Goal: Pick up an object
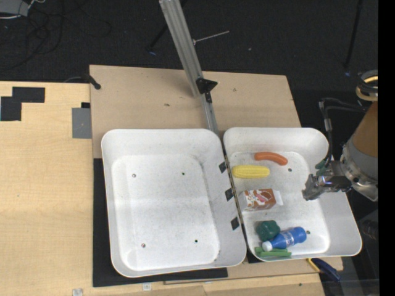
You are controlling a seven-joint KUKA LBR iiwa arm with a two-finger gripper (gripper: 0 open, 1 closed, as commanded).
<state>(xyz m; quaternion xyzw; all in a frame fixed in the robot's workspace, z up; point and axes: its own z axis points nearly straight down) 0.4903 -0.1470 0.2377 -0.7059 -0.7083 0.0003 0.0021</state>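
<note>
Gripper (310, 189), grip state unclear, hovers in the right bin (336, 227); the light, stiff toy corn (250, 172) wants a mid-body pinch.

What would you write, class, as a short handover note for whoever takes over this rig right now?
Gripper: over the right bin's right side, nothing visibly held.
Objects, all in the right bin: orange sausage, yellow corn, red-and-white packet, dark green piece, blue bottle.
Done: no pick yet.
Left: choose an object, grasp and lift it.
</note>
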